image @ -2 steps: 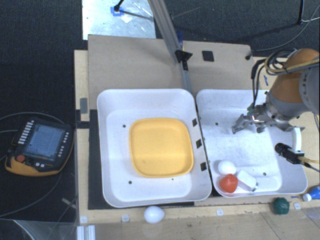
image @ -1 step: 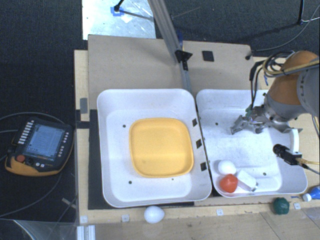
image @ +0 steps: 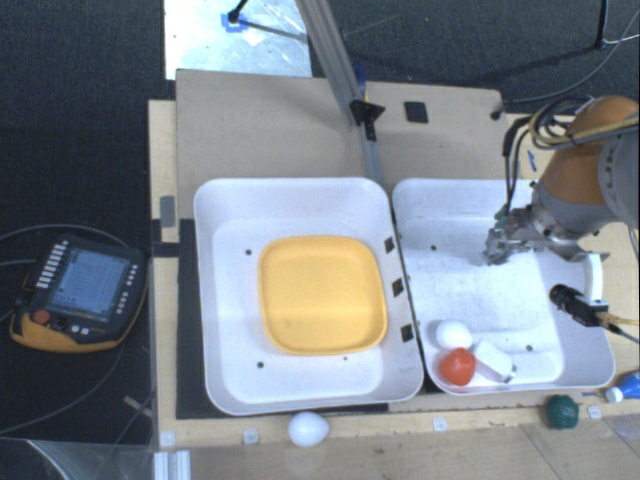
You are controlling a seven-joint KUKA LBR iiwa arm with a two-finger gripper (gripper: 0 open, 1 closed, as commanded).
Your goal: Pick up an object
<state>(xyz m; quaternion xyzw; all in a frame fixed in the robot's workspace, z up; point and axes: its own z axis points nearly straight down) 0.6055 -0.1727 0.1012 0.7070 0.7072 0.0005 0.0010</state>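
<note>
In the right bin (image: 470,298), three small objects lie by the front wall: a white ball (image: 453,334), a red ball (image: 458,367) and a white block (image: 493,360). My gripper (image: 499,250) hangs over the bin's back right part, well behind those objects, with nothing seen between its fingers. The left bin (image: 225,268) holds a yellow square plate (image: 323,293).
A white egg-shaped object (image: 308,429) lies on the bench in front of the left bin. A dark green ball (image: 562,411) sits outside the right bin's front corner. A teach pendant (image: 78,288) rests on the floor at left. A metal pole (image: 335,53) slants up behind the bins.
</note>
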